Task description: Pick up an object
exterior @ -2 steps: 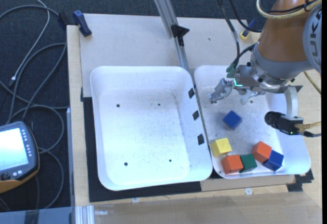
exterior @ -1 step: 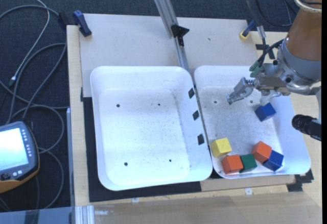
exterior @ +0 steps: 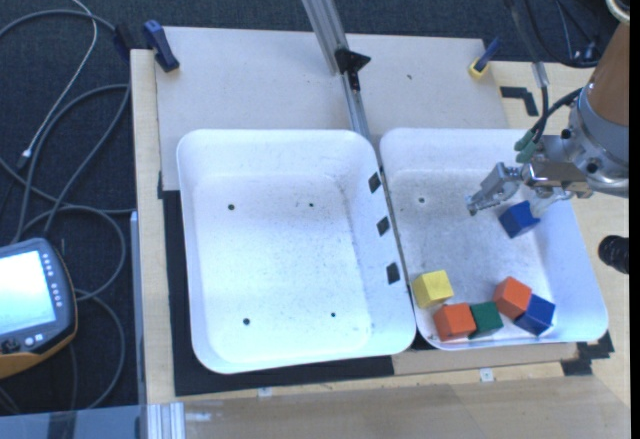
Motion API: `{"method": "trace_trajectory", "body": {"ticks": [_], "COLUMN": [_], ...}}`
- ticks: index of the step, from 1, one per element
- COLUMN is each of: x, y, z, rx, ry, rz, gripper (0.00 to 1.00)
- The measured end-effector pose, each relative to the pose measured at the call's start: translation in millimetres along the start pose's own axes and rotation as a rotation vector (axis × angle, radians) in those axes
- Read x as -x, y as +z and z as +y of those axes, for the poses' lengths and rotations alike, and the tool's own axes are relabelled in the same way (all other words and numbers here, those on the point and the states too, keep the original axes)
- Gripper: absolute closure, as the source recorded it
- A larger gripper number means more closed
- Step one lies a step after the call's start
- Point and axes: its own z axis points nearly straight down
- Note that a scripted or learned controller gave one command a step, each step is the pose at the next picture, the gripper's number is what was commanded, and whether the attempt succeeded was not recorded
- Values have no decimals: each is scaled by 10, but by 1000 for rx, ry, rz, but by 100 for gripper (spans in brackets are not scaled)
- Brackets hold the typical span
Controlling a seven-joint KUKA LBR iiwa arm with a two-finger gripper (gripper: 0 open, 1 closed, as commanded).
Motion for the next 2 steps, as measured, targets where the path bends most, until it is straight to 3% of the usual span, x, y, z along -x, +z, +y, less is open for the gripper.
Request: {"method": "trace_trajectory", "body": {"ticks": [1,2], "x": [408,-406], "y": [1234,496], "z": [82,15], "rx": [-10,8], "ry": [1,-13], "rz": [1,3], "gripper": [0,0]}}
